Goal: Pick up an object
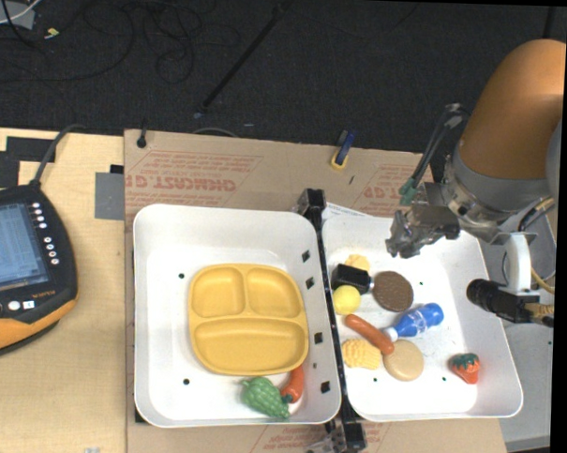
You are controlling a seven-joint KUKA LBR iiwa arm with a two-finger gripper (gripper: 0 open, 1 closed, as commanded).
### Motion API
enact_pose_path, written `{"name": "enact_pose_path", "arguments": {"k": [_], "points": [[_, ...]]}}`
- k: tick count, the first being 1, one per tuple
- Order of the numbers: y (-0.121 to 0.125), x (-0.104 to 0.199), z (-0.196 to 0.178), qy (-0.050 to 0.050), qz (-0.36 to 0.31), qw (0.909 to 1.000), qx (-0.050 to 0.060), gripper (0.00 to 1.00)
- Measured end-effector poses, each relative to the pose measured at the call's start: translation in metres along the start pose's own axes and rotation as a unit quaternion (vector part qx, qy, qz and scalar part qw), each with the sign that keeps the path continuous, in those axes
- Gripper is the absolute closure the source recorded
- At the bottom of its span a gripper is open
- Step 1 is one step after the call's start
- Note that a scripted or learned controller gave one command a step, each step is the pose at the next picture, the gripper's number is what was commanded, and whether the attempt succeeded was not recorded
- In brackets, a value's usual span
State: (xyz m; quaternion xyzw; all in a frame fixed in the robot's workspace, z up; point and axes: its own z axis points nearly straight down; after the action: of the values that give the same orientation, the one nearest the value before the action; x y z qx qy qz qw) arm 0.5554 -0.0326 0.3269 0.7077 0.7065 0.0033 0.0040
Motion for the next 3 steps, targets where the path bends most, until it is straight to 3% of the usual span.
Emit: {"name": "enact_pose_path", "arguments": {"k": [1,2,3], "points": [[-0.086,-0.006,0.098,0.001,0.001,0.9999,0.014,1.00],[-0.079,0.047,0.004,0.002,-0.004,1.0000,0.003,1.00],[-0.079,0.099,-0.061,0.002,-0.004,1.0000,0.003,1.00]]}}
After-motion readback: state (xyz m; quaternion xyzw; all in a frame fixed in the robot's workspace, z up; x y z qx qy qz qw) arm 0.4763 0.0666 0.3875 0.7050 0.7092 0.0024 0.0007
